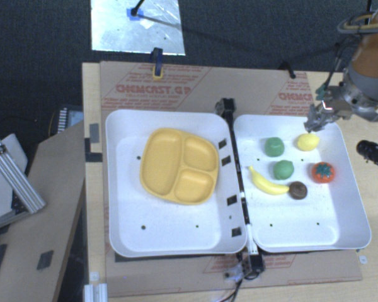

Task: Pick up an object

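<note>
arm: grey with orange band, enters from the right edge, wrist above the far right corner of the right bin [349, 228]
gripper [314, 126]: hangs over the far right part of the right bin, tip just above and beside the lemon [308, 142]; too small and blurred to tell how far apart the jaws stand, nothing visibly held
lemon: yellow, round, far right area of the right bin, directly below the gripper tip; contact can't be judged
green ball A [274, 146]: left of the lemon, apart from it
green ball B [283, 168]: nearer the camera than A, just above the banana
banana [267, 182]: yellow, lies mid-bin, slanting from upper left to lower right, right end close to the brown ball
brown ball [298, 190]: just beside the banana's right end
tomato [324, 172]: orange-red with a green top, right of green ball B, below the lemon
left bin [123, 231]: holds the tray
tray [179, 165]: yellow, three compartments, lies flat, roughly centred
divider [236, 168]: dark strip with clips between the two bins
board [176, 83]: brown, red print, under both bins
foil sheet [137, 17]: on dark floor beyond the bench, upper left
</note>
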`<control>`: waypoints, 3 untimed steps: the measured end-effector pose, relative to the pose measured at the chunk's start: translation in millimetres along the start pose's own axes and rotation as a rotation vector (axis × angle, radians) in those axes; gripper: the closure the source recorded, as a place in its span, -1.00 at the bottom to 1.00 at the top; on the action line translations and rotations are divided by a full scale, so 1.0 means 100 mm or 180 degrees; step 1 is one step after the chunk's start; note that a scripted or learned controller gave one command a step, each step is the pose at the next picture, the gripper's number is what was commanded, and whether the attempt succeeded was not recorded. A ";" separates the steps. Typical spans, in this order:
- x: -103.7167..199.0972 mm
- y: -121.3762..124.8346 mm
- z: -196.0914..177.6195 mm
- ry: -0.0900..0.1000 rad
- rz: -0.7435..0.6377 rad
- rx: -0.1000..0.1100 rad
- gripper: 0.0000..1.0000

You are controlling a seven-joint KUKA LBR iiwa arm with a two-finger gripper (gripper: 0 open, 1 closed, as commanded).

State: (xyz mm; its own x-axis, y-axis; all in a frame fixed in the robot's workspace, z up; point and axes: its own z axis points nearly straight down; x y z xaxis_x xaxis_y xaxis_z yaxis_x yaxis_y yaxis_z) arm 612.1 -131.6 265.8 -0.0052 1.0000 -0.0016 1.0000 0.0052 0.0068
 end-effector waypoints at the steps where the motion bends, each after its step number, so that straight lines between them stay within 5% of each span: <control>1: 0.53 -0.02 0.17 0.0007 -0.0010 0.0016 1.00; 3: 1.53 -0.03 0.21 0.0008 -0.0013 0.0017 1.00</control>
State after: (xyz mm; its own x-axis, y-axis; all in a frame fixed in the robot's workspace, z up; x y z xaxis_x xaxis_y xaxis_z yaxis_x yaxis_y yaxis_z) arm 608.5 21.7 244.5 -0.0092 1.0000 0.0010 1.0000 0.0092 0.0016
